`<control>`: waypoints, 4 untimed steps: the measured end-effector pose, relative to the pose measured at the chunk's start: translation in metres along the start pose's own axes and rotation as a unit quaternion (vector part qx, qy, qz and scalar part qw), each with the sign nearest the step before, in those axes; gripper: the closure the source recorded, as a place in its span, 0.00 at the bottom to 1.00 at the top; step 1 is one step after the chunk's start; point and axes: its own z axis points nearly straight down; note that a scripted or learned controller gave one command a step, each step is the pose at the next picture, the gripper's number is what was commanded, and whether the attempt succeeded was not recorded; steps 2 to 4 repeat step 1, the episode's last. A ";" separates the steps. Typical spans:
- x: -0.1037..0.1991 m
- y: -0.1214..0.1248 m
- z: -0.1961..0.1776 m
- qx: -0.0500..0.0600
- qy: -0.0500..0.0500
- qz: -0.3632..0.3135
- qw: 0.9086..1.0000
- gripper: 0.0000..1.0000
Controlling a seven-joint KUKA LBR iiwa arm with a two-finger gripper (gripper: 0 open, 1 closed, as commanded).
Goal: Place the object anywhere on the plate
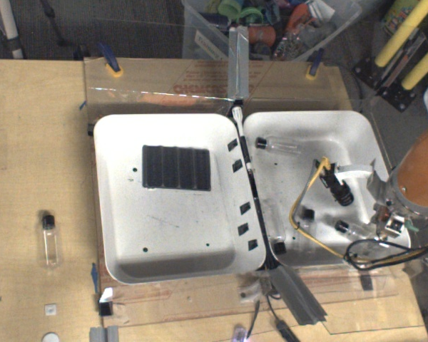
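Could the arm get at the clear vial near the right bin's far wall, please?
Probably yes: the vial lies alone on the right bin's bare floor, with the end effector in that bin.

Bin (307, 130) beneath the pincer (382, 221): white plastic, glossy. Plate (176, 167), well apart from the pincer: black, matt, ribbed. Tabletop (28, 155): pale wood, matt.

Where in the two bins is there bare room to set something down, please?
The left bin is widest open: its floor between the black plate and the near wall, and the strip left of the plate. In the right bin, only the patch below the clear vial beside the divider; the end effector crowds the rest.
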 end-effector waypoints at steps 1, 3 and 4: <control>-0.001 -0.003 -0.008 0.003 -0.002 0.001 1.000 1.00; -0.001 -0.003 -0.008 0.003 -0.002 0.001 1.000 1.00; -0.001 -0.003 -0.008 0.003 -0.002 0.001 1.000 1.00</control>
